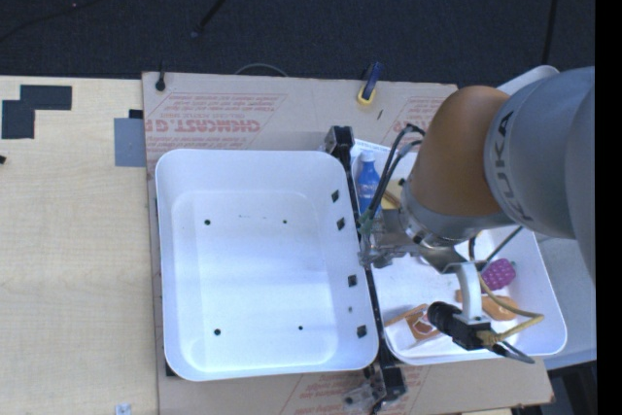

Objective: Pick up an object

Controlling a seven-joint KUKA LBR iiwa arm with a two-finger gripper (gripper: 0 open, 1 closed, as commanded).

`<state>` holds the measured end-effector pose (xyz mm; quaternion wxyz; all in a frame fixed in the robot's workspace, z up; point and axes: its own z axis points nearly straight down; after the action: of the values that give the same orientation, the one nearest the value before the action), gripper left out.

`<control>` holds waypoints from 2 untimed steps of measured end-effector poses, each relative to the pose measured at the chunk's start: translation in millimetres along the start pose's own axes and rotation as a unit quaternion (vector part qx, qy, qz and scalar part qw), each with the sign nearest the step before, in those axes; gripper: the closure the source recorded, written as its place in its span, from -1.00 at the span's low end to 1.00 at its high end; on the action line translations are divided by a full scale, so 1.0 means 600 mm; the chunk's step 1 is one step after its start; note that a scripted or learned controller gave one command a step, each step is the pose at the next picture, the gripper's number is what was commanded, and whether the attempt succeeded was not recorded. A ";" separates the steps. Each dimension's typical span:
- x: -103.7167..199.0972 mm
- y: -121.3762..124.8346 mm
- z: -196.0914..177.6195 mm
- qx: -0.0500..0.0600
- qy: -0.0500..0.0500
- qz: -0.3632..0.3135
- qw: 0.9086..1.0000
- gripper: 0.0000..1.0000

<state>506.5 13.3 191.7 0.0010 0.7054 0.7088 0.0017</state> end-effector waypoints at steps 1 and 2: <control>0.118 -0.006 -0.200 -0.003 0.002 -0.002 1.000 1.00; 0.192 -0.033 -0.095 0.006 -0.001 0.001 1.000 1.00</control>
<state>485.9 128.1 248.9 -0.0032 0.7059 0.7083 -0.0033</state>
